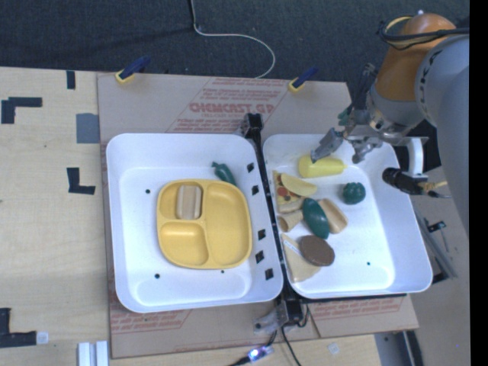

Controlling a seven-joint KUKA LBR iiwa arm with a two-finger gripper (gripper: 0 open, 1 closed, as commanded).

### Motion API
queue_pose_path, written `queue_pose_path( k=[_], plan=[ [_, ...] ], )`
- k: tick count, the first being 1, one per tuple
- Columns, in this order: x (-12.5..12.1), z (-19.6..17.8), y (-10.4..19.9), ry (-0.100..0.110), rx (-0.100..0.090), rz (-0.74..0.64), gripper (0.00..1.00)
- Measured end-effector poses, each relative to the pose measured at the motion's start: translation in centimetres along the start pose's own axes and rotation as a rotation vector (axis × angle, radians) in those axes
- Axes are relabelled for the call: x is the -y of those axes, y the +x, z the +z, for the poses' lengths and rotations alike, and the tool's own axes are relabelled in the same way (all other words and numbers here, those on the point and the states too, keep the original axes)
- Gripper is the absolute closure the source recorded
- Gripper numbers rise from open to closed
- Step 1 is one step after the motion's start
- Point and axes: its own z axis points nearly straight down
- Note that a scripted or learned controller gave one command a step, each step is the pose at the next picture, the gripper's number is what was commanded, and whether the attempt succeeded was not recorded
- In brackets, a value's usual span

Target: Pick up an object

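Note:
My gripper (342, 150) hangs over the back of the right bin (396, 273), its two fingers spread open with nothing between them. Just in front of the left finger lies a yellow oblong piece (321, 166). A dark green round piece (352, 193) sits to the right of it. Further forward in the same bin are a green oval piece (316, 218), a brown oval piece (315, 250) and several tan and yellow wedges (294, 186) along the bin's left side.
The left bin (130, 280) bears a yellow divided plate (213, 231) with a tan block (188, 200) in one compartment. A small green piece (223, 172) lies behind the plate. A black divider (262, 204) runs between the bins.

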Motion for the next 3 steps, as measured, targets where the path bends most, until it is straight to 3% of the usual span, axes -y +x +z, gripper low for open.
queue_pose_path(
  k=[1,2,3],
  plan=[
    [-0.1,6.0,0.8,0.003,0.0,0.0,0.0],
    [0.1,8.4,0.8,0.007,-0.001,0.001,0.0],
    [0.5,7.7,1.0,0.027,-0.007,0.0,1.0]
  ],
)
